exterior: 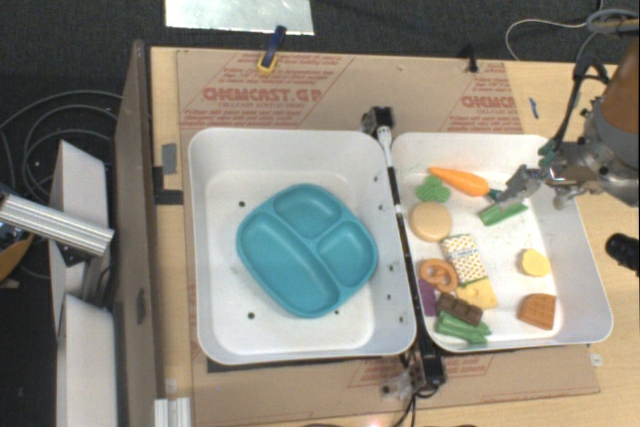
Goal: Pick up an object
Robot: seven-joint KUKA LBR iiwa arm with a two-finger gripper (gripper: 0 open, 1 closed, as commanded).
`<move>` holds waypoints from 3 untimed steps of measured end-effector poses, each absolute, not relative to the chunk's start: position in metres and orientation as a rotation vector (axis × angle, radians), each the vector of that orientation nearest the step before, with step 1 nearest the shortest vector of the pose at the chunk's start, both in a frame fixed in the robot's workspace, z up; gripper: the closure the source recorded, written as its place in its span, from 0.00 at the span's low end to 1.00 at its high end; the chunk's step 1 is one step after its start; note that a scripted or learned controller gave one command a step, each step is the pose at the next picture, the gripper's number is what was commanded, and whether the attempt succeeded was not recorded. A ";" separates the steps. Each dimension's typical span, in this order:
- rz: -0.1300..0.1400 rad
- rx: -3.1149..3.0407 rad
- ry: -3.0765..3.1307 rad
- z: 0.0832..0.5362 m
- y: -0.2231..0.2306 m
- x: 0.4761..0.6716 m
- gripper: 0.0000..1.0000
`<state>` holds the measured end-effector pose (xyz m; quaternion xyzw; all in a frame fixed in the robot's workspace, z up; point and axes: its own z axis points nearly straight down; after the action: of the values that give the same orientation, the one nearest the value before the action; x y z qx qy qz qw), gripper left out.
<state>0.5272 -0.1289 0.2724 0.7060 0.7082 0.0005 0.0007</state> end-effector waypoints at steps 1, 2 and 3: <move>0.004 2.214 2.225 0.127 -0.136 0.580 0.00; 0.006 2.213 2.216 0.085 -0.188 0.635 0.00; -0.003 2.224 2.223 0.084 -0.185 0.575 0.00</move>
<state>0.5755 -0.1855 0.0841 0.7073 0.7069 -0.0008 -0.0015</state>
